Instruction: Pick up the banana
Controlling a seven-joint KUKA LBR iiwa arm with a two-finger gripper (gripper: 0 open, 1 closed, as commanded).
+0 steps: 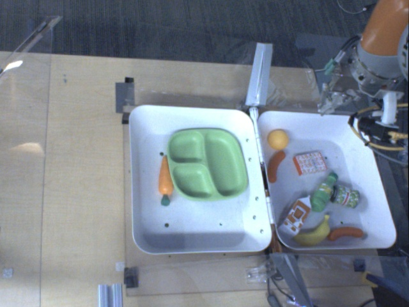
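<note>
Camera view: banana [314, 233] is yellow, curved, stem end tipped up at its right, lying at the bottom edge of the right bin [377, 190]. It touches a small carton [296, 215] on its upper left and a red sausage [347, 233] on its right. Green bottle [324, 192] sits just above. Gripper [332, 98] hangs at upper right over the bin's top rim; can't tell its state.

We see a yellow banana [314, 234], an orange carrot [165, 178] with a dark green tip, a pale green divided plate [208, 163], two white bins [147, 171], a light wood-toned desk [64, 190], and a red sausage [346, 233].
</note>
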